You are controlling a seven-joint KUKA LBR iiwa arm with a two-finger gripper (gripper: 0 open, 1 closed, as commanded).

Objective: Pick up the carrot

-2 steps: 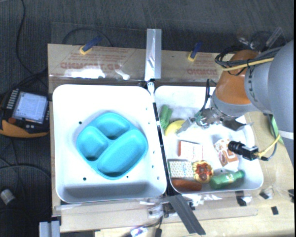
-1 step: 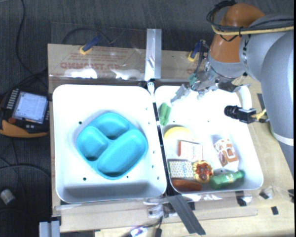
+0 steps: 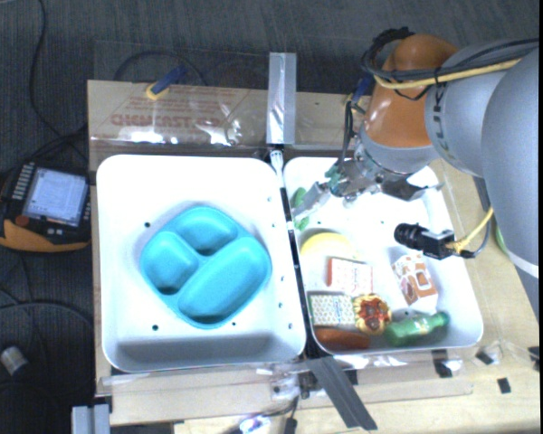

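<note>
At the far end of the right bin (image 3: 462,269), gripper (image 3: 347,183) hangs low over the white floor, close to the far wall and left of the bin's middle. Open or closed: cannot tell, the tip is a blur of metal parts under the wrist. Nothing visibly held.

Just left of the gripper, a small green item (image 3: 303,197) sits in the far-left corner of that bin, against the divider; contact with the gripper cannot be judged.

Above the gripper: orange band (image 3: 407,98) of the arm, then the grey arm (image 3: 511,116) running off to the right. A black cylinder (image 3: 422,236) on a yellow cable hangs over the right half of the bin.

Carrot (image 3: 342,339): taken to be the dark orange-brown long piece lying flat along the near wall of the right bin, partly hidden by items above it. Well apart from the gripper, at the opposite end of the bin.

Around the carrot:
- green piece (image 3: 418,326) at its right end, touching or nearly so
- red-and-yellow item (image 3: 373,310) just above it
- checkered packet (image 3: 330,308) to the left of that
- white-and-red box (image 3: 347,274) nearer mid-bin
- yellow round item (image 3: 321,242) beside the divider
- white-and-orange packet (image 3: 416,280) to the right

Left bin (image 3: 118,333): a blue divided plate (image 3: 204,262) at centre
</note>
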